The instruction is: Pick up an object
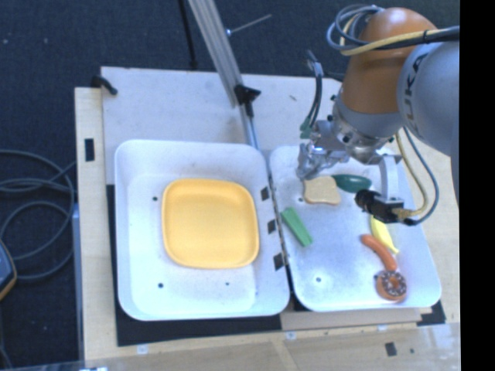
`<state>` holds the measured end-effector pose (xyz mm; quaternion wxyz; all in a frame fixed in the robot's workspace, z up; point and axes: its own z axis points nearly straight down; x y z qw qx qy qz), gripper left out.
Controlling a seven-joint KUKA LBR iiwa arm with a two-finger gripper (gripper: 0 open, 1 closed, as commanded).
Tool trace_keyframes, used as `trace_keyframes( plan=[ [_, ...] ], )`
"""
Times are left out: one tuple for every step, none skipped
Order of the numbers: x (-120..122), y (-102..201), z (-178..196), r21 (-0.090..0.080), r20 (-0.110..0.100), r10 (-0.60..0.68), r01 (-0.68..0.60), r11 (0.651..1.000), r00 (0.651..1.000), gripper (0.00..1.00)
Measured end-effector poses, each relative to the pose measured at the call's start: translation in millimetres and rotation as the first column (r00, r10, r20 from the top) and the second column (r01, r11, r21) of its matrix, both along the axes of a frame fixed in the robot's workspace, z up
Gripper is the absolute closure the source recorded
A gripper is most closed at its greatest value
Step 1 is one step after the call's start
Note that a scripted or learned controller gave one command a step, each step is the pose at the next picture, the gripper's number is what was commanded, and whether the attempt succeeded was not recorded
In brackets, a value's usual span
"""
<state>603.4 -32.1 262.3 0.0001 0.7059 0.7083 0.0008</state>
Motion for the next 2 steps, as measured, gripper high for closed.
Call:
trace_keyframes(
  plan=[
    [-3.0,50.6,-15.7,-0.001,-0.001,0.000,0.000,1.000,1.000,1.00],
    [-5.1,97.7,-25.2,-0.001,-0.001,-0.001,0.001,1.000,1.000,1.00]
  ],
)
